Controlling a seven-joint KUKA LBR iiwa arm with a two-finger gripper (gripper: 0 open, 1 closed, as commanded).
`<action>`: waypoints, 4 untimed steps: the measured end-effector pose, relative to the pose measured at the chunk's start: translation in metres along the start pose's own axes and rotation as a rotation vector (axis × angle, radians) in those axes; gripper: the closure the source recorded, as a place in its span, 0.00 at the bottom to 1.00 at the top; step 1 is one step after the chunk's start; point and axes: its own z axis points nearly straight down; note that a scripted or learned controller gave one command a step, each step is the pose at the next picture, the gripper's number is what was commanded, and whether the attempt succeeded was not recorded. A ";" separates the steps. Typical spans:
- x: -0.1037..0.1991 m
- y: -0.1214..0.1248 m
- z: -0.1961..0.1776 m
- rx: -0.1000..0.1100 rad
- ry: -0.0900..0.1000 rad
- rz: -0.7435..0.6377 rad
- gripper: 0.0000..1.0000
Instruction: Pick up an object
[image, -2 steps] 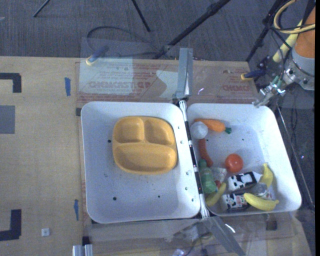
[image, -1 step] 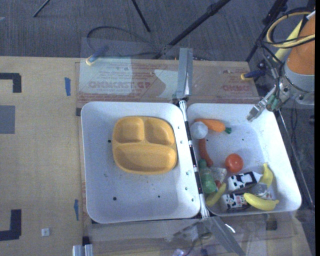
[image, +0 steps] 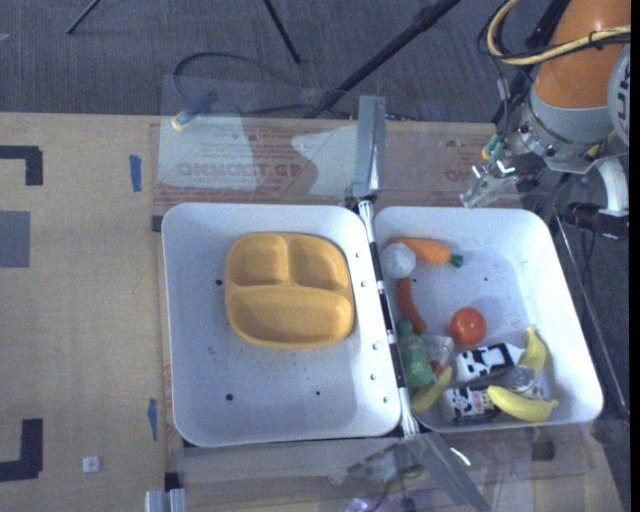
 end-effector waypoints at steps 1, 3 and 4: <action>0.035 0.003 0.006 0.004 0.004 -0.367 1.00; 0.121 -0.031 0.022 0.005 0.005 -0.241 1.00; 0.060 0.016 0.032 -0.004 -0.001 -0.811 1.00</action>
